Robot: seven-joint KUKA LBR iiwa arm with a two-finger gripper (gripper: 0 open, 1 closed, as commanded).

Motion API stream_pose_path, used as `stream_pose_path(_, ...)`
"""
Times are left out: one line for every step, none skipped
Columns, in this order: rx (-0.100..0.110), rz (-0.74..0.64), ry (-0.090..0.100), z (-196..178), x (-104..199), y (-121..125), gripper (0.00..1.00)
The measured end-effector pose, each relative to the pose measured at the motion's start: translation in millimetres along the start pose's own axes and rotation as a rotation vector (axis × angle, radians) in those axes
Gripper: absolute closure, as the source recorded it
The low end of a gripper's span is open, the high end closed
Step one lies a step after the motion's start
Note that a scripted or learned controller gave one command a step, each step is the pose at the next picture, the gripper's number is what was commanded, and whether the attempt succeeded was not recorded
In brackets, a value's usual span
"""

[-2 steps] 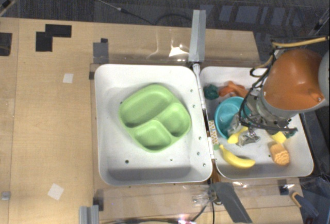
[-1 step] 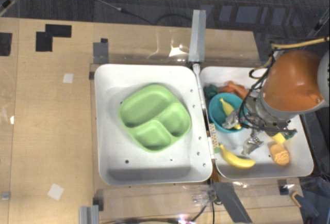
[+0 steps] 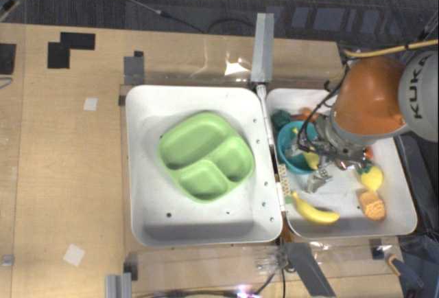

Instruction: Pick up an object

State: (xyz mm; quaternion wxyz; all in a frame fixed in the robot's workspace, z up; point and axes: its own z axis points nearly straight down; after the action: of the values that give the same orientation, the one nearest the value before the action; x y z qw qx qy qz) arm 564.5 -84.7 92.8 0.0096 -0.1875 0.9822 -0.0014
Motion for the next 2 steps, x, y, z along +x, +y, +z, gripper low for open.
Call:
stream_pose_path(0.005, 0.007, 0.006, -14, 3, -5, 1.0)
stream_pose_path(0.0, 0.017, 0.003, -116, -36, -8, 1.0)
